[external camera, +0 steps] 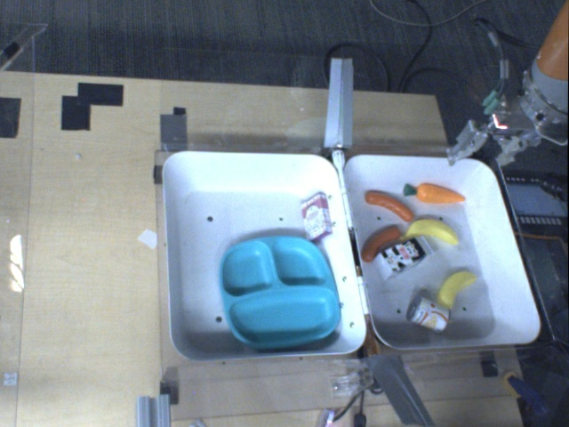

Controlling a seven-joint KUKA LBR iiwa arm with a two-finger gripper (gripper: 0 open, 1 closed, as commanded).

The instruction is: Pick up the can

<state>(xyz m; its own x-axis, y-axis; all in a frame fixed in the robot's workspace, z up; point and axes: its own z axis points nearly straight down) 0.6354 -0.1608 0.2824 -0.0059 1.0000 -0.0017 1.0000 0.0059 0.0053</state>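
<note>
The can (428, 313) lies on its side near the front of the right bin (520, 265); it is silver with an orange and white label. My gripper (486, 148) hovers over that bin's far right corner, well away from the can. Its two fingers (463, 143) are spread apart with nothing between them.
The right bin also holds a carrot (436, 193), two sausages (388, 204), two yellow bananas (433, 231) and a black-and-white carton (402, 256); one banana (456, 286) lies just beside the can. The left bin (191, 238) holds a blue divided plate (280, 290) and a small packet (316, 216).
</note>
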